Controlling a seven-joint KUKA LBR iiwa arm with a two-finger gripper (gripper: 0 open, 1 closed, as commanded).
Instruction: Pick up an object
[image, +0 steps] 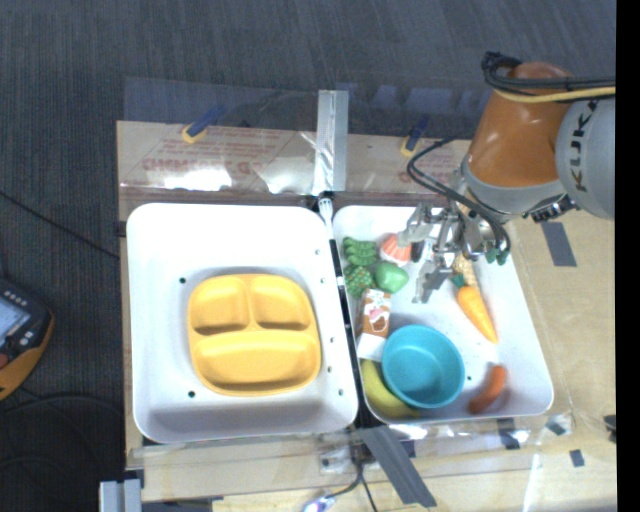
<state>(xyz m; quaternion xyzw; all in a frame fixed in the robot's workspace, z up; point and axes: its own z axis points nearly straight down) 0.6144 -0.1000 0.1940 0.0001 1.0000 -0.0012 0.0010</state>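
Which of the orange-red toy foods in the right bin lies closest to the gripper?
The carrot, lying just below the gripper; the sausage sits farther off in the bin's lower right corner.

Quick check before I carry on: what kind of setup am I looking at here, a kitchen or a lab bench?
Most likely a robot lab pick-and-place bench, not a kitchen. Two white bins are fixed side by side on a board, the food is toy stuff like a plastic carrot, and the floor is office carpet with loose cables.

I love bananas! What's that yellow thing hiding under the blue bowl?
A yellow piece pokes out from under the blue bowl, curved a bit like a banana. The bowl covers the rest, so its full shape is hidden.
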